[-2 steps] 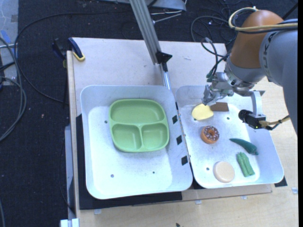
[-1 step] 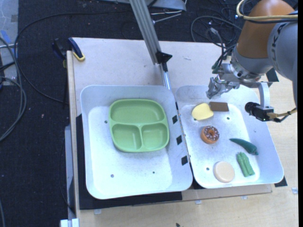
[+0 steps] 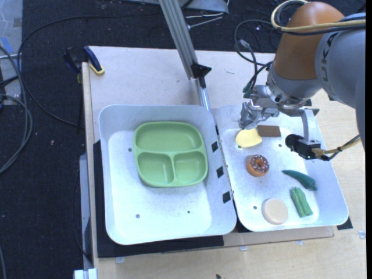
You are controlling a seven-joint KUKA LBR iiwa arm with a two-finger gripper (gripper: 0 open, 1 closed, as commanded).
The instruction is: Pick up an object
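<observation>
Banana, or something like a pale yellow banana-shaped piece (image 3: 249,138), lies at the far left corner of the right bin (image 3: 334,205), close to the wall it shares with the left bin (image 3: 116,214). From where I stand it looks the likeliest thing to be picked, because the gripper (image 3: 251,118) hangs just above and behind it, almost directly over its upper edge. The piece is a squat lump whose longer run goes roughly left to right across the bin. A small brown block (image 3: 268,131) lies just beside it, to the right and a little farther back, so the two crowd each other under the tool.

I cannot tell how far the gripper's jaws are parted; the metal end is a dark jumble against the bin wall, and nothing is plainly clamped in it. My guess is the approach is nearly lined up and what remains is a short drop, with the brown block and the bin wall the things most likely to get in the way.

Farther toward me in the same bin sit a glazed doughnut (image 3: 257,165), a dark green pepper (image 3: 301,179), a bundle of green beans (image 3: 300,202) and a cream-coloured round (image 3: 275,210), all well apart from the tool. The left bin holds a green divided plate (image 3: 171,154).
</observation>
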